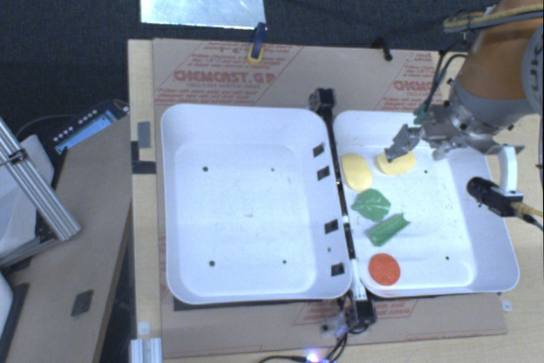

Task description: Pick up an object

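Gripper low over the right bin's yellow pieces, nothing picked yet.

Going left to right: left bin [246, 208] bare white; in the right bin [450, 268], by the divider, a pale yellow rounded lump [358, 172], two green leaf-like pieces [371, 204] [388, 228], an orange disc [384, 269]. Then the yellow wedge [398, 164], touching the gripper [399, 147]. Likely light, smooth toy food, probably stiff and a bit slippery; best pinched across the narrow sides. Fingers' spread: cannot tell from here.
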You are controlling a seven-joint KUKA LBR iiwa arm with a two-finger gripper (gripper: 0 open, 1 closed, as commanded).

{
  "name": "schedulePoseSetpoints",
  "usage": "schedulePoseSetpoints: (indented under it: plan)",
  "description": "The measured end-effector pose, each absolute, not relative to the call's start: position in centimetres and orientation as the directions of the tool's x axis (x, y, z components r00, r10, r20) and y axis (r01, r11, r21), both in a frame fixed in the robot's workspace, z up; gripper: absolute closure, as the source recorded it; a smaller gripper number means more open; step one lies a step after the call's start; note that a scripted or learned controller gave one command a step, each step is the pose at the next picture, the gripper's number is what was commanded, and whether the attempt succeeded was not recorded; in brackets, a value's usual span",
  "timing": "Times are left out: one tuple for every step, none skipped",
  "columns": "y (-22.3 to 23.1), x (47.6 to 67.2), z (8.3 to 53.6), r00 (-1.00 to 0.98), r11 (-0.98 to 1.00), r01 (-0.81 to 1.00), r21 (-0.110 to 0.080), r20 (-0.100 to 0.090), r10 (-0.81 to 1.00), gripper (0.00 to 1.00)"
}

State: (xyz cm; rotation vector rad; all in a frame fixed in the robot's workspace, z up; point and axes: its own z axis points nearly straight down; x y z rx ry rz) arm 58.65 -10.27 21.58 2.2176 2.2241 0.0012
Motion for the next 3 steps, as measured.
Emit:
schedulePoseSetpoints:
  plan:
    - [-10.0,59.6,7.8,-0.002,0.002,1.000,-0.006,0.002,1.000,0.00]
    - [-8.5,64.7,8.8,-0.006,0.006,1.000,0.009,-0.001,1.000,0.00]
    - [-8.4,64.8,10.0,-0.007,0.007,1.000,0.014,0.001,1.000,1.00]
